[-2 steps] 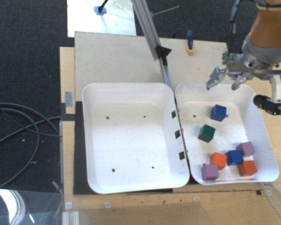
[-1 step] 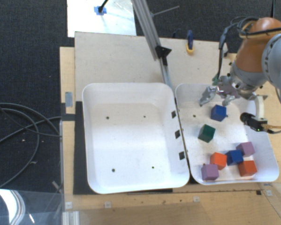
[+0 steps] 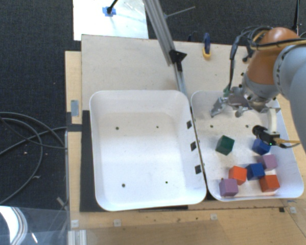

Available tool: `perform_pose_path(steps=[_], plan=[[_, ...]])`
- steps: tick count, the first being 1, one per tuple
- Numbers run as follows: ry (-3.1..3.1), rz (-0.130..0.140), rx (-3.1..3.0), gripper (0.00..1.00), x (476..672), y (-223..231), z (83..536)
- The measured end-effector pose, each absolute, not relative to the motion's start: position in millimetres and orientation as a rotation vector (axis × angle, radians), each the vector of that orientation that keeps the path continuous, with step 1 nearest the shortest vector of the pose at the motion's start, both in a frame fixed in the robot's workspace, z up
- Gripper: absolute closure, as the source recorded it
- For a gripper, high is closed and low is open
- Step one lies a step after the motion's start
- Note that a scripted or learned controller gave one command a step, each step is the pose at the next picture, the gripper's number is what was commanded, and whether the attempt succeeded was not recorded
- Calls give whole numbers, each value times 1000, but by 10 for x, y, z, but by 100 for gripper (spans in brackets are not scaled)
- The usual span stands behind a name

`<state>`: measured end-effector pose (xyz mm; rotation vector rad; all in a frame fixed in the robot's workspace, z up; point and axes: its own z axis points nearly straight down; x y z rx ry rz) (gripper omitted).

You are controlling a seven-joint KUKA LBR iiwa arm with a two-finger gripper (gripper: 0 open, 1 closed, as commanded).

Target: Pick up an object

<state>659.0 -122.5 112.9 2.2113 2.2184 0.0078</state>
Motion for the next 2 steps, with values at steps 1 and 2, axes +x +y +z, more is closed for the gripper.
perform_pose_path(steps=[1,2], plan=[[2221,-5,2225,0,5819,-1355,892],[2230,12,2207,0,5388,-543,1947]])
